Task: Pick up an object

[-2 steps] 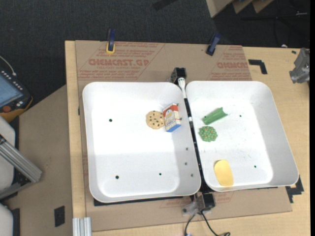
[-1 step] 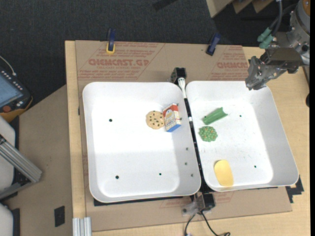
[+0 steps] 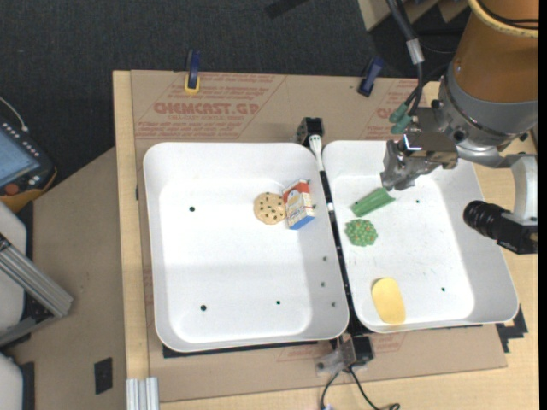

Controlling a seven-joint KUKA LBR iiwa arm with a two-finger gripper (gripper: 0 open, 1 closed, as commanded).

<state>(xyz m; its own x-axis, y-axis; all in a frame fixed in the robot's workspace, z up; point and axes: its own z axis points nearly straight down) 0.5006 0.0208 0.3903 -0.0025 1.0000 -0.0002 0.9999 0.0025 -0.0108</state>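
Green plastic, by the look of it, makes up the small flat block point(image 3: 373, 202) lying at a slant in the far-left part of the right bin point(image 3: 479, 314), and the gripper point(image 3: 398, 176) sits right at the block's far-right end, low over the bin floor. Whether the gripper is parted, closed or actually clamped on that block cannot be told from this angle, since the wrist housing covers the tips. Just on the near side of the block lies a round, knobbly green piece like a broccoli floret point(image 3: 361, 232), and nearer still a smooth yellow oval piece point(image 3: 388, 300). In the left bin point(image 3: 171, 254), against its right wall, a cookie point(image 3: 269, 208) lies beside a small red, white and blue carton point(image 3: 298, 205). The green block looks like the thing being tried for, and I judge it light, stiff and rather slick, a toy piece that will not crush but could skid on the smooth white floor or pivot if caught by one corner. The soundest hold would be across its narrow width near the middle, not at the tip where the gripper now stands
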